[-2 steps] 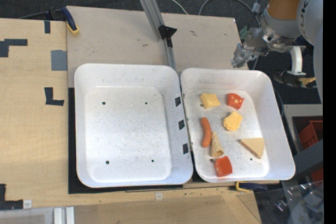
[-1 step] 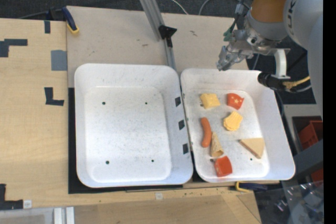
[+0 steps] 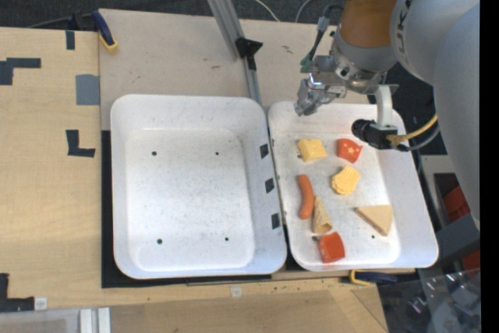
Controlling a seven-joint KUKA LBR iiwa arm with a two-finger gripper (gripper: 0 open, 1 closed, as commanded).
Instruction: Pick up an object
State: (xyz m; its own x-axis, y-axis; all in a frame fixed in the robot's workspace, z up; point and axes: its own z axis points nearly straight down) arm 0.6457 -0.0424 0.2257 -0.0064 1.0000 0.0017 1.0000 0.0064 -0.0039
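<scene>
In the camera view, the arm is reaching in from the upper right of the frame, and the gripper (image 3: 309, 104) is hanging over the top left corner of the right bin (image 3: 413, 246), close to the rim it shares with the left bin (image 3: 187, 183). Whether the jaws are apart or together, I cannot tell; nothing is showing between them.

The nearest object is the yellow block (image 3: 312, 150), lying just below the gripper in the frame, slightly to its right. Further down, the sausage (image 3: 306, 196) is lying with its long axis running top to bottom. The red piece (image 3: 348, 150) and the yellow chunk (image 3: 346, 180) are sitting to the right, well apart from the gripper.

The yellow block is probably the easiest target: a short drop toward the lower frame. Open floor is surrounding it, though the bin's left wall is sitting close by.
</scene>
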